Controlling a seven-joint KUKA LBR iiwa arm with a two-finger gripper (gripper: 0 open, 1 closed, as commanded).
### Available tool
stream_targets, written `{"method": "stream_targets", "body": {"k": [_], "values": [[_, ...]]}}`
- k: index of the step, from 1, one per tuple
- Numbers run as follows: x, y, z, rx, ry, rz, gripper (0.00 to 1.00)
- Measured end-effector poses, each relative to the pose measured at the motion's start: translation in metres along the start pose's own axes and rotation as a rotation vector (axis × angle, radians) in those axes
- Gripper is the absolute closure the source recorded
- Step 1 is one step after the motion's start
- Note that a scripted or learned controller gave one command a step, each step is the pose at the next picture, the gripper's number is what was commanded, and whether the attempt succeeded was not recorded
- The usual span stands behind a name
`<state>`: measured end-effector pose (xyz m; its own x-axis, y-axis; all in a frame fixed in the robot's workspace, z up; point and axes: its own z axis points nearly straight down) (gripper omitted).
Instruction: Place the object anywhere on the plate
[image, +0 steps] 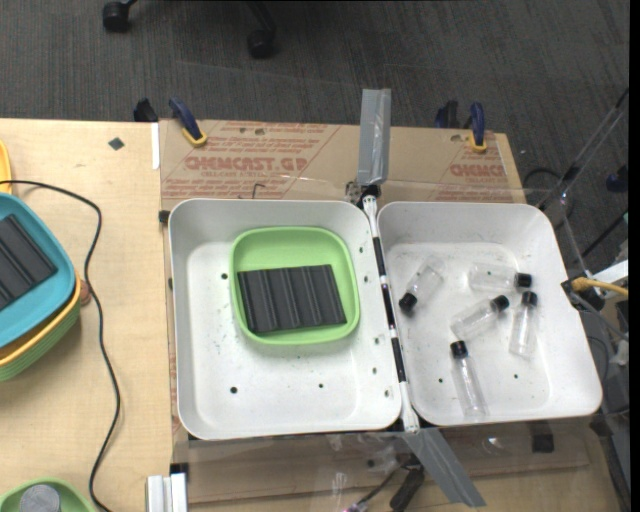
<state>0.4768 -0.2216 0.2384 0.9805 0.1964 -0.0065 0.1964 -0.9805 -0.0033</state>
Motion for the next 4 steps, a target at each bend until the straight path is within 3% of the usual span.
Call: {"method": "stream_targets", "body": {"k": [2, 3, 4], "values": [[0.0, 0.001, -0.029, -0.002, 0.002, -0.006, 0.0], [0.006, -0.027, -0.026, -0.001, 0.0, -0.006, 0.0], [0.0, 0.001, -0.053, -0.002, 0.002, -0.001, 0.0]]}}
